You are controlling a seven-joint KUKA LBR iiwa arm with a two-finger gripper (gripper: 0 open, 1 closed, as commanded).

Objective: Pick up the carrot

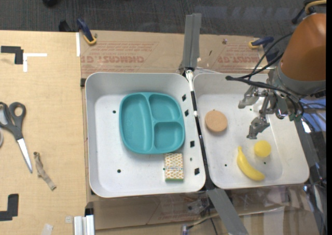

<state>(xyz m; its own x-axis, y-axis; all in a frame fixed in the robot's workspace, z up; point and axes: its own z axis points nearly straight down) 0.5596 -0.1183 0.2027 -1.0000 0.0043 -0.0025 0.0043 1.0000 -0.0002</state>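
Hanging over the right bin (228, 181), right of the frame's centre: gripper (255, 129), below the grey and orange arm (307, 47) that enters from the upper right amid loose black cables. Poised over bare white floor, just up and left of a small yellow ball (262, 149), apart from it. Cannot tell how far parted, nor whether anything is gripped; too small and cluttered to read.

Cannot tell where the carrot lies.

In the same bin: a round tan disc (216, 121) to the left of the gripper, near the dividing wall; a banana (249, 165) at lower centre, just beside the ball and curving toward the lower right.

In the left bin (98, 140): a teal divided plate (136, 125) with three compartments, lying flat at centre; a small green-and-tan patterned block (174, 167) below the plate's lower right edge, touching or nearly touching it.

On the wooden benchtop (46, 88) at far left: grey-handled scissors (18, 130), blades pointing down. At the upper left corner of the cardboard (135, 52) behind the bins: a blue clamp (85, 30).
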